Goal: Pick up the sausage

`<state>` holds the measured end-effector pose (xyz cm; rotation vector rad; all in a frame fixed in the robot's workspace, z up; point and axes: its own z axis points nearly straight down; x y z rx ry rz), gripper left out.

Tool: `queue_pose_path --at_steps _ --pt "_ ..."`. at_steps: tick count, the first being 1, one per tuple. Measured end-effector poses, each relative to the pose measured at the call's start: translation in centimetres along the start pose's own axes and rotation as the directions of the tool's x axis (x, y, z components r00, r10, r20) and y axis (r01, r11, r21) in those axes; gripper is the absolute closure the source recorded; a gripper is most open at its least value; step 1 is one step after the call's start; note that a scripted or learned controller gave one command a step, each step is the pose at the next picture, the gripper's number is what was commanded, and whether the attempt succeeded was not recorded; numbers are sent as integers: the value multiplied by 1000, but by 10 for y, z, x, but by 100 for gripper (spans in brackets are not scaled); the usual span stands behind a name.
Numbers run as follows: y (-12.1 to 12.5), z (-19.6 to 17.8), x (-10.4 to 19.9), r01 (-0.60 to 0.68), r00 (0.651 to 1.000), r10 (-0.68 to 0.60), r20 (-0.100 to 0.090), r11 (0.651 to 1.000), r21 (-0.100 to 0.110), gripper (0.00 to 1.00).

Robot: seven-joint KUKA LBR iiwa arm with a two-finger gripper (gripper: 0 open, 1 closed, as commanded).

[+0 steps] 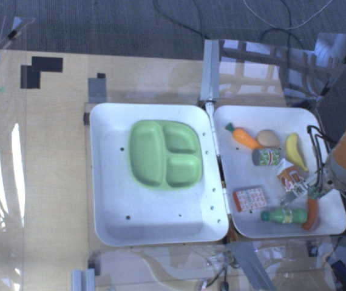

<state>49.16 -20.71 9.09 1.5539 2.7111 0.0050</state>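
My claw (299, 191), grip state indiscernible, hovered lower right above one sausage (311, 215); one bottle (283, 216), one banana (294, 151), one carrot (243, 137) lay nearby.

a pale wooden desk (45, 180) carries two shallow white bins set side by side, touching along their inner edges: the left bin (109, 217) and the right bin (331, 220). a black l-shaped mark (38, 70) lies on the desk near its far left corner, well apart from both bins.
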Motion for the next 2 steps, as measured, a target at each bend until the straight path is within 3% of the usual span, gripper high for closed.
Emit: queue_pose_path --at_steps 2 --pt "0 0 0 0 1000 0 0 1000 0 0"
